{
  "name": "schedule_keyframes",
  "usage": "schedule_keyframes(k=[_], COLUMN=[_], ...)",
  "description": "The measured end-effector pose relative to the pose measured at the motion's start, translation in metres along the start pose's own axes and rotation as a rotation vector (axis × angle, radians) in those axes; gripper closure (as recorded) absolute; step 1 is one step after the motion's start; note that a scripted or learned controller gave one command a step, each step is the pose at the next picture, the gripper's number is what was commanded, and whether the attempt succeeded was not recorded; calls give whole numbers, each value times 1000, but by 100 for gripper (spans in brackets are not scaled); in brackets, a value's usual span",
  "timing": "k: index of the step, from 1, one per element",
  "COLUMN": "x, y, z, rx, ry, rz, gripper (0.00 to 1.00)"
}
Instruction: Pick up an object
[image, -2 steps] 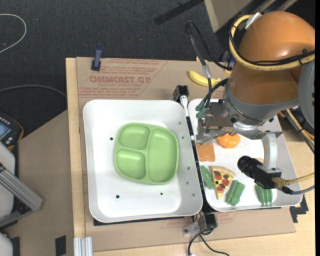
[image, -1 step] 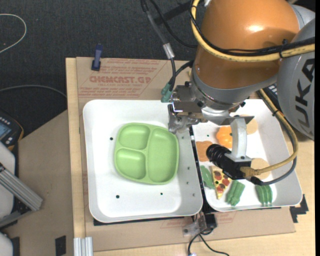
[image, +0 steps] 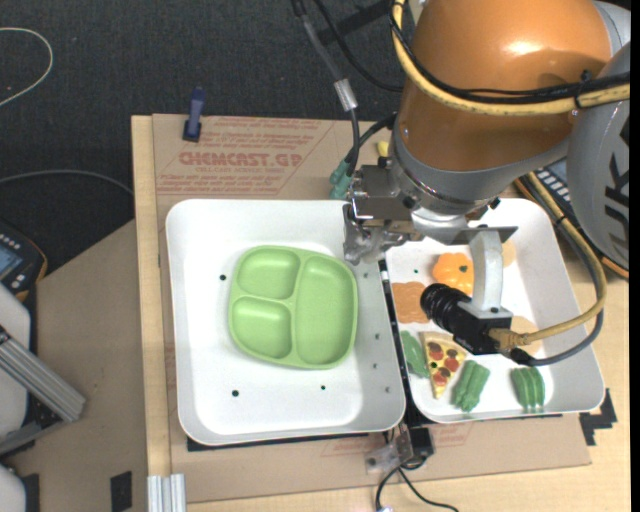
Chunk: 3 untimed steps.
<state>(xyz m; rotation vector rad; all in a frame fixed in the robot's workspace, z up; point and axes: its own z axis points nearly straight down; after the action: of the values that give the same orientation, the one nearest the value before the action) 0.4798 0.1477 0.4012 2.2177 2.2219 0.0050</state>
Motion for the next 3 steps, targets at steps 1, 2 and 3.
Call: schedule_keyframes(k=[1, 2, 3], x=[1, 1, 2], y=[0, 1, 2], z=[-10, -20, -31], rx=[-2, -5, -7], ry=[0, 0, 0], rz=[-1, -2, -2], gripper=[100, 100, 100])
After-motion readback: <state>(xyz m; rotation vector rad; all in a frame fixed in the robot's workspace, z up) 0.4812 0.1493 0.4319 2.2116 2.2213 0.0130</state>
